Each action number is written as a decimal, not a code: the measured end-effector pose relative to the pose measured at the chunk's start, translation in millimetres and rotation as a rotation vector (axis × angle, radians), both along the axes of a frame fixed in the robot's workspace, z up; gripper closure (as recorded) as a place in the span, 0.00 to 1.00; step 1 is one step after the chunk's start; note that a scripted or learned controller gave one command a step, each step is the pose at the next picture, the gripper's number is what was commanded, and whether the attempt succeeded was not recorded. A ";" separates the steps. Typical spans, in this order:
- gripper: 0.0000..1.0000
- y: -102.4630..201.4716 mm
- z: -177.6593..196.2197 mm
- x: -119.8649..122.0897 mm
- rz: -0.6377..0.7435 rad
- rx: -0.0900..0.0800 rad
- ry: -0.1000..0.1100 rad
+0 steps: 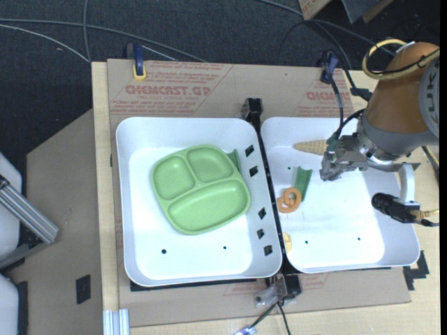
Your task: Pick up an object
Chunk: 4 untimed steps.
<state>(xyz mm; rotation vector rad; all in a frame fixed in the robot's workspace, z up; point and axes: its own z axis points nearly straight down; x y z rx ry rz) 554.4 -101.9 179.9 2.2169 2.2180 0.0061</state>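
A light green divided plate (201, 188) lies in the left bin (140, 145). In the right bin (349, 246) a green stick-shaped piece (302, 181) rests beside an orange ring-shaped thing (289, 200). A tan cone (311, 146) lies near the bin's back edge. My gripper (332, 169) hangs over the right bin's upper middle, just right of the green piece and below the cone. Nothing shows between its fingers.
A small yellow bit (286, 241) sits by the divider at the right bin's front left. The arm's body covers the back right of the right bin. Black clips run along the divider (260, 187) between the bins.
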 end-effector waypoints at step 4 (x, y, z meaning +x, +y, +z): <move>1.00 146.5 32.6 -35.9 0.005 0.004 0.011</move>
